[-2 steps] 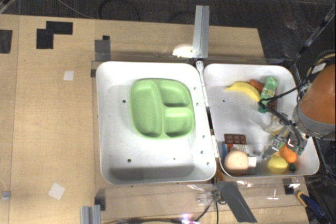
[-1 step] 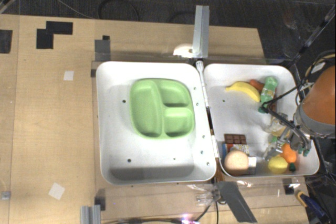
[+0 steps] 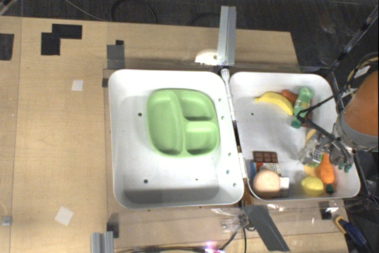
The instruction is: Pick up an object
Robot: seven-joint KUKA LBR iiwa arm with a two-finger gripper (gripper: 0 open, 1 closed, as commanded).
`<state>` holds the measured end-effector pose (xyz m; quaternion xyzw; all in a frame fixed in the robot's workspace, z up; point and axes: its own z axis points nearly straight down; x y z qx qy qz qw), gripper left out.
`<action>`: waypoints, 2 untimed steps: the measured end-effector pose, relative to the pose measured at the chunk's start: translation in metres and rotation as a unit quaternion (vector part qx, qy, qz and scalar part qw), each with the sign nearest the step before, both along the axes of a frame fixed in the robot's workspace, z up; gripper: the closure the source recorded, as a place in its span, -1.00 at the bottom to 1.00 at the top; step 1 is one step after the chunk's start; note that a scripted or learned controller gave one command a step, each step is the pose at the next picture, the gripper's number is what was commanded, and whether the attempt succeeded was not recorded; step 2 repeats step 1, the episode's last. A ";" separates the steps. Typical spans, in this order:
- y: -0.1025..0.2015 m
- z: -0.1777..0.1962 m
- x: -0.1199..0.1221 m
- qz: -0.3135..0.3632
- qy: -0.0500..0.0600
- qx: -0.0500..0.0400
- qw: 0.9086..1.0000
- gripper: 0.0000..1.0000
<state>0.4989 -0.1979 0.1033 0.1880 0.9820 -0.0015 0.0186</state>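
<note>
The right bin (image 3: 266, 83) holds several toy foods. A yellow banana (image 3: 275, 102) lies at its back, with a green bottle (image 3: 302, 103) and a small red item (image 3: 289, 95) beside it. A brown chocolate bar (image 3: 265, 157) and a pale round fruit (image 3: 267, 182) sit near the front left. A yellow lemon (image 3: 312, 185) and an orange carrot (image 3: 326, 172) lie in the front right corner. My gripper (image 3: 324, 154) hangs low over that corner, just above the carrot and right by it. I see nothing lifted in it.
The left bin (image 3: 127, 145) holds a green divided plate (image 3: 182, 121). A metal post (image 3: 227, 32) stands behind the seam between the bins. The arm's orange band (image 3: 360, 111) overhangs the right bin's right rim, with black cables running toward the bottle.
</note>
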 end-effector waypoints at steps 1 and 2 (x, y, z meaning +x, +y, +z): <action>0.093 0.115 -0.002 0.004 0.010 0.005 1.000 1.00; 0.093 0.115 -0.002 0.004 0.010 0.005 1.000 1.00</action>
